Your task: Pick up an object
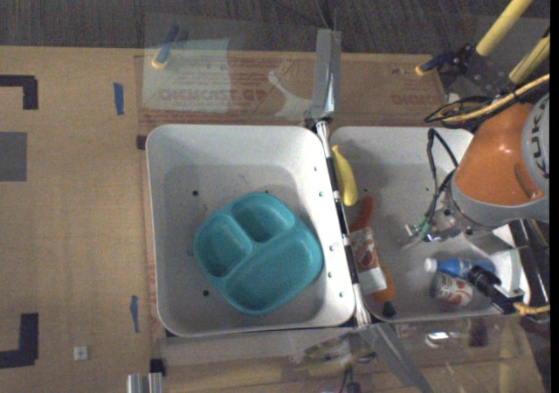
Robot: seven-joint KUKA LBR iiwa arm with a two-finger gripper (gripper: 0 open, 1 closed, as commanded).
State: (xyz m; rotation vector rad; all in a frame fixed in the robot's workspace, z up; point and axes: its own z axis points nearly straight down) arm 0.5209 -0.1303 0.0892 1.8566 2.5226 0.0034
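Note:
My gripper [417,230] hangs over the middle of the right bin [393,155], below the arm's orange band, and nothing shows between its tips. A small bottle [450,280] with a white cap, blue neck and red-and-white label lies just below and to the right of it. Along the bin's left wall lie a yellow banana [346,177], a red-orange stick-shaped piece [363,209] and a flat printed packet [368,258]. A small black piece [387,306] sits at the bin's near left corner.
The left bin [175,155] holds a teal divided plate [258,251] in its near half. A ridge [336,217] separates the two bins. Yellow cables and the arm's body crowd the right bin's right side.

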